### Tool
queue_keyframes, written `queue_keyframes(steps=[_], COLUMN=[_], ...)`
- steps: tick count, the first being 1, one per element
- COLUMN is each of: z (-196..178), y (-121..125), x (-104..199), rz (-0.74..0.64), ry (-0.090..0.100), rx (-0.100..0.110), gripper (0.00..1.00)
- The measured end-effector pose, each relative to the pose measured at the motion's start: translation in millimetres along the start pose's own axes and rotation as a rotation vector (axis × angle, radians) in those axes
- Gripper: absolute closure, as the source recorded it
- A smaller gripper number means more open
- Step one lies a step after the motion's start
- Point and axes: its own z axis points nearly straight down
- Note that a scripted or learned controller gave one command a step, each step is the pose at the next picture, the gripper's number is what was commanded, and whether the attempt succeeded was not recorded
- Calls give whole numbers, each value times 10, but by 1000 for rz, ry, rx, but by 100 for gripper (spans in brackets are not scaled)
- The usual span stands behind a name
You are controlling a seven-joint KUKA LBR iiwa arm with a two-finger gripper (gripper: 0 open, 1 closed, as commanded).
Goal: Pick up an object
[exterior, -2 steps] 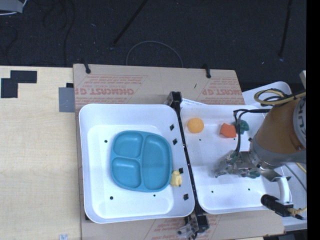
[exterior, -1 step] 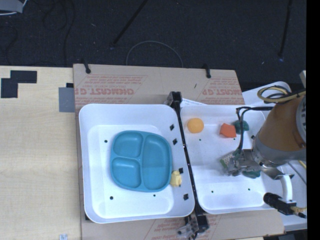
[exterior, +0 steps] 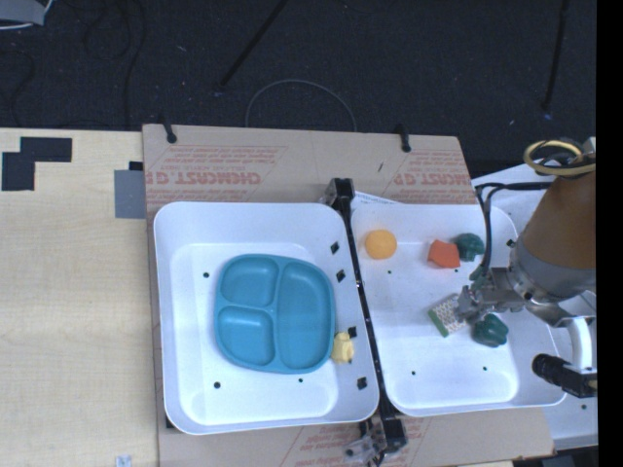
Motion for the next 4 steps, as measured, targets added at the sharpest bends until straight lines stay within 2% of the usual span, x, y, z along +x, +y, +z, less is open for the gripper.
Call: queue_keyframes(steps=[2, 3, 4], z=[-1263, -1130, -1115], y=[-13, 39, -74], x=[16, 487, 964], rz=[-1, -4, -4], ry=[-1, 2, 3], rx=[-3, 5, 6], gripper=[100, 100, 100])
